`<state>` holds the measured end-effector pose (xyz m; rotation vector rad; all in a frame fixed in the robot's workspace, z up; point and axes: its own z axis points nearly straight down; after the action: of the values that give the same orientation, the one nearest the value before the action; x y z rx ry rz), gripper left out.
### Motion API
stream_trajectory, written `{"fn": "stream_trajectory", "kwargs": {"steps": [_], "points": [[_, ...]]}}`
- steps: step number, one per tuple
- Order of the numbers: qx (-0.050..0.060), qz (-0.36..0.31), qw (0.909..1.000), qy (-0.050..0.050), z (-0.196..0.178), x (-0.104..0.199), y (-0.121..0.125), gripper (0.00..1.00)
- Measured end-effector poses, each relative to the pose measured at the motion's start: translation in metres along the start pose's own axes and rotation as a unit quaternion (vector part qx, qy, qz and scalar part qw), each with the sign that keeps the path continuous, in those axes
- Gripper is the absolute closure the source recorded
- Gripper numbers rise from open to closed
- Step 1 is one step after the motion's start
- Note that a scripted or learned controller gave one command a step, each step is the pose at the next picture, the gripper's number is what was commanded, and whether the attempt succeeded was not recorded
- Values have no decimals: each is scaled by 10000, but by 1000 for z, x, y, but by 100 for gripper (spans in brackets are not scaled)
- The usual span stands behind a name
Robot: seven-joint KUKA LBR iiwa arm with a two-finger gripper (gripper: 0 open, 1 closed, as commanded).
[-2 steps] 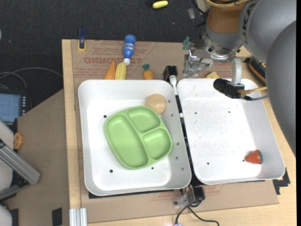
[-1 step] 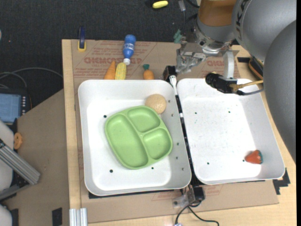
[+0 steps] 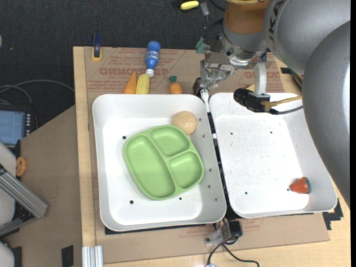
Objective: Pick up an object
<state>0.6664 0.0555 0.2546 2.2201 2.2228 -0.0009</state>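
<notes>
My gripper [image 3: 207,87] hangs over the back rim where the two white bins meet, with nothing visibly in it. In the left bin [image 3: 108,166] lies a green divided plate [image 3: 163,161]. A tan round ball [image 3: 184,121] rests just behind the plate, a short way forward and left of the gripper. A small red fruit-like piece [image 3: 300,186] sits alone in the right bin [image 3: 261,166], near its front right corner and far from the gripper.
Behind the left bin, on the cardboard, lie a blue and white bottle [image 3: 152,57], a corn cob [image 3: 143,83], an orange carrot [image 3: 129,84] and a small carrot [image 3: 175,86]. A blue clip [image 3: 97,46] holds the board's back left corner.
</notes>
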Motion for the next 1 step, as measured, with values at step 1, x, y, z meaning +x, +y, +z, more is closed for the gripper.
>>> {"fn": "stream_trajectory", "kwargs": {"steps": [1], "points": [[26, -7, 10000, 2, 34, 33, -1, 100]]}}
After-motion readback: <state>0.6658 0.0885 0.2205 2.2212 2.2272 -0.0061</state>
